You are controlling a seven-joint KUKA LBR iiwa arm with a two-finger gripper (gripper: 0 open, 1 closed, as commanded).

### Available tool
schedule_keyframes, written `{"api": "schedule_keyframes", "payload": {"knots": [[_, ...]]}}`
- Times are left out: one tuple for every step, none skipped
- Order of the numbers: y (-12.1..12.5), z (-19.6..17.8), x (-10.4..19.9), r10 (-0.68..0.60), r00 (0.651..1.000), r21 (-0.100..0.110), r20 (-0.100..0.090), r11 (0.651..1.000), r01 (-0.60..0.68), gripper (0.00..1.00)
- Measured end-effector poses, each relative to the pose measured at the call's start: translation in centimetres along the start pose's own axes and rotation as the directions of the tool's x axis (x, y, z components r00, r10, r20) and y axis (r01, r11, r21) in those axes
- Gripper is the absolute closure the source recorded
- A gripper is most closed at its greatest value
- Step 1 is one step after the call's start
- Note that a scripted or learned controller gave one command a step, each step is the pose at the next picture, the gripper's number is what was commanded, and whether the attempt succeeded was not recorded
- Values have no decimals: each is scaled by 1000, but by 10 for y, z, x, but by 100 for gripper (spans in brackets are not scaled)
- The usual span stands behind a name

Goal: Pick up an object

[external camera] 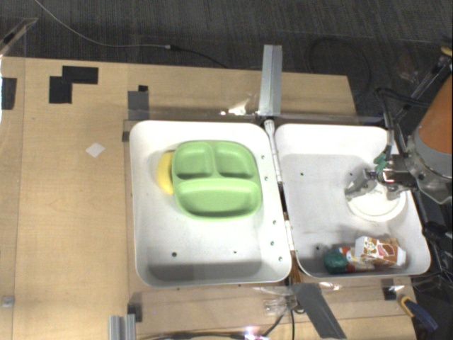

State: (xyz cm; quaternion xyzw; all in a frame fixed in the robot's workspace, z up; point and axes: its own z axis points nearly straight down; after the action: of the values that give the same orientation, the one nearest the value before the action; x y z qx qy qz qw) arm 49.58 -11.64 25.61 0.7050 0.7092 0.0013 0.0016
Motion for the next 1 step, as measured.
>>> {"api": "schedule_keyframes", "payload": {"knots": [[28,16,15,8,1000,0,0,1000,-8,0]]}}
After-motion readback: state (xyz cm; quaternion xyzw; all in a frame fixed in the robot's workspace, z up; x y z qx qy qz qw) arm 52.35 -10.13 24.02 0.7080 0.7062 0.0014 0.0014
